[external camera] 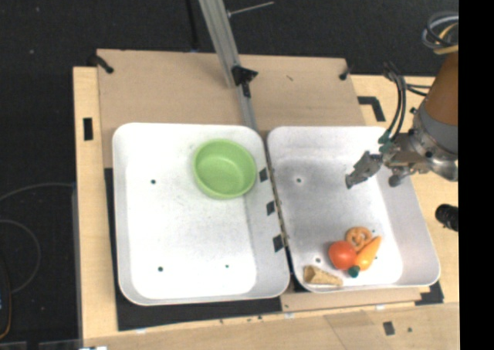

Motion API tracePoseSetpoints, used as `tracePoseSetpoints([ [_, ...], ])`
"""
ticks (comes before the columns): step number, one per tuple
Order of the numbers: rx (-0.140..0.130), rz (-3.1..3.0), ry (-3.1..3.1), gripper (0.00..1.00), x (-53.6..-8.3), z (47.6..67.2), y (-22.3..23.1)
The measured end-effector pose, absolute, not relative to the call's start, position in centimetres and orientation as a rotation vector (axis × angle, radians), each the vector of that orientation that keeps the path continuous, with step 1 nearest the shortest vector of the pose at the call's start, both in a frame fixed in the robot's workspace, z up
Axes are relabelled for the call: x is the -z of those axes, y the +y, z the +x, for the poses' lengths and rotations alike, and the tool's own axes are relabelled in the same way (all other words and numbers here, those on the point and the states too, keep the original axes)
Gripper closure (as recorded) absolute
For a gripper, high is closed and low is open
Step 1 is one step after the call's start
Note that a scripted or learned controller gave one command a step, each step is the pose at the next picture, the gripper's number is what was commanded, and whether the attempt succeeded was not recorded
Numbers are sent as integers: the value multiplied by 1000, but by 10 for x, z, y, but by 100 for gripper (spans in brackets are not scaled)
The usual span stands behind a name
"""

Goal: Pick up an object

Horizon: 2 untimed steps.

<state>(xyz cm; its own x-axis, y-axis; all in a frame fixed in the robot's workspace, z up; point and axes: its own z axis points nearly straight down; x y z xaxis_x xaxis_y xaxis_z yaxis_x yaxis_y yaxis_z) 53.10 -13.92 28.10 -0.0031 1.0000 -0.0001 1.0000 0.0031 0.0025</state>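
Several toy foods, tomato (341, 254) and carrot (367, 252), crowd the right bin (324, 163); gripper (378, 171), jaws spread and empty, should descend centred on one.

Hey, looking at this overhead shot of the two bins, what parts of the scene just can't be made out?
- Gripper: its fingers are small and blurred, so their state cannot be read.
- Grey arm with orange band: cut off by the right edge of the camera view.
- Small orange, red and tan items in the right white bin: too small and overlapping to identify.
- Green plastic bowl: no detail readable inside.
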Motion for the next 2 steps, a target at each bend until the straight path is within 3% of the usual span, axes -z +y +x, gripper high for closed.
tracePoseSetpoints([
  [1,-3,2218,2222,0,-281,531,-139],
  [2,1,2224,2218,0,-239,536,-136],
])
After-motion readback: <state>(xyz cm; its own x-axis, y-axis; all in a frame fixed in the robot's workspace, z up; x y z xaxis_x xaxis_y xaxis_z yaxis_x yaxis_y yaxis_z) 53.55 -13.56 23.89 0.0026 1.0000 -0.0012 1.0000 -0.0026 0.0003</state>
